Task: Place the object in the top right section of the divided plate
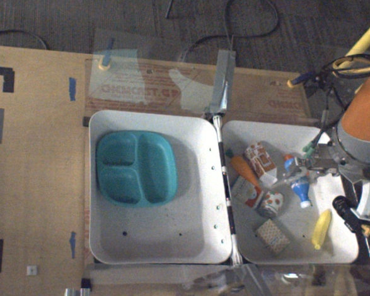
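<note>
Hovering right of teal plate (136, 167), over cluttered bin (348, 250) to pick: gripper (297, 174), grip state impossible to tell.

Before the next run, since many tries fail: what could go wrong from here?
The right bin is crowded: carrot, cartons and can touch, so a grab may catch two things or slip. The gripper hangs over that pile, far from the teal divided plate in the left bin; a weakly held object could drop crossing the divider.

The big grey arm (363, 131) with its orange band comes in from the right, bent down low, its gripper (306, 170) pointing left.
</note>
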You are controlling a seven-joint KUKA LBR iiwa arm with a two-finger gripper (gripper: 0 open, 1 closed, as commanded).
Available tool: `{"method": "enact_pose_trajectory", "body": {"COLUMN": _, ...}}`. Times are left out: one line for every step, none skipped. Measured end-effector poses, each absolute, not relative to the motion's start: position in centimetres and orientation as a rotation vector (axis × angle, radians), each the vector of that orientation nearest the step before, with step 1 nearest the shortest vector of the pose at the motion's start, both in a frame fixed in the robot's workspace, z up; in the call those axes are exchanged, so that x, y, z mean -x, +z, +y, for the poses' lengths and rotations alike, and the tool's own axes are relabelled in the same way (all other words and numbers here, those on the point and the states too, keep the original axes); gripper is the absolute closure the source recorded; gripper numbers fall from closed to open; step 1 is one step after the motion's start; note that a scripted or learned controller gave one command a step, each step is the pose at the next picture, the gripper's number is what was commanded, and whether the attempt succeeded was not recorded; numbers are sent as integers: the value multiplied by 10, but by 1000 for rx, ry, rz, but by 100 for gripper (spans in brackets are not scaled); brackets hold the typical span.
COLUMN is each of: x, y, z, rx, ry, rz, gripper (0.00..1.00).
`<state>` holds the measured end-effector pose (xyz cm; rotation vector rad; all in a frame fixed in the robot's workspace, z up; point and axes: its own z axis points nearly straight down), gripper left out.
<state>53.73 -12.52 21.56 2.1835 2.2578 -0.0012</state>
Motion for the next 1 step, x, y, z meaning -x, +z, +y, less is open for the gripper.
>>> {"method": "enact_pose_trajectory", "body": {"x": -575, "y": 178, "z": -174, "rx": -1947, "ry": 1, "rz": 2460, "gripper": 100}}
